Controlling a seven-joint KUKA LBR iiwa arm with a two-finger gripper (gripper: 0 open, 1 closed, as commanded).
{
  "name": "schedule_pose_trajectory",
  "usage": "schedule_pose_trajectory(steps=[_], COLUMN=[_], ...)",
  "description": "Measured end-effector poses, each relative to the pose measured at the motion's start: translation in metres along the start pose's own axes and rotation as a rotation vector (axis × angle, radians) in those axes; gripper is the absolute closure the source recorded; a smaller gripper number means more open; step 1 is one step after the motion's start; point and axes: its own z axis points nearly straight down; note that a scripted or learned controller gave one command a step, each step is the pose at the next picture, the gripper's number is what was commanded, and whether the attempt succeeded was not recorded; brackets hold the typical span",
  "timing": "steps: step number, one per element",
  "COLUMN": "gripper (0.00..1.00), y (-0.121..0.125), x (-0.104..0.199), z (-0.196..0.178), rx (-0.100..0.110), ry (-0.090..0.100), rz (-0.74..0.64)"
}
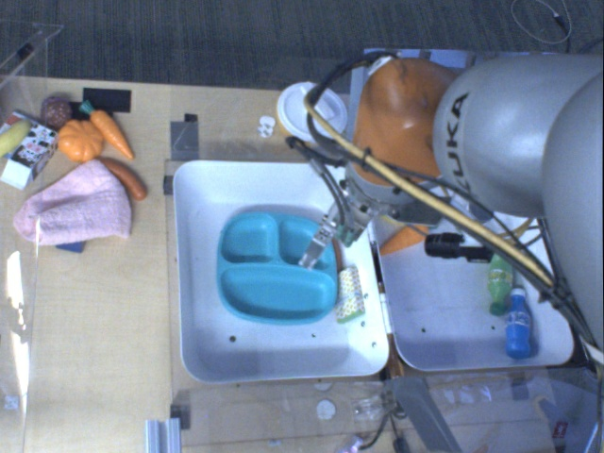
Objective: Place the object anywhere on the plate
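**Sponge beside the plate, light and soft**

The sponge (350,293) lies in the left bin (198,347), touching the blue plate's (269,272) right edge. It probably compresses easily; pinch across its narrow sides. The gripper (321,245) hovers over the plate, fingers slightly apart, clamping nothing.

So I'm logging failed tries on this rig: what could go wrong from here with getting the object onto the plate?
1. The sponge lies off the plate, tight between its right rim and the bin wall, so a grasp there may slip or hit the wall.
2. The gripper hangs over the plate's right edge; going down it could knock or shift the plate.
3. The arm and its cables cover the right bin, hiding things there.
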Motion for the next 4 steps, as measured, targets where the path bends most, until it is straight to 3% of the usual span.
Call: schedule_pose_trajectory(steps=[1, 2, 3, 4], gripper=[1.0, 0.0, 1.0, 1.0], y=[0.002, 0.002, 0.004, 0.005], x=[-0.001, -0.001, -0.002, 0.08], z=[-0.011, -0.011, -0.023, -0.021], rx=[-0.005, -0.005, -0.01, -0.001], ry=[-0.003, -0.003, -0.007, 0.0], rz=[0.0, 0.0, 0.0, 0.045])
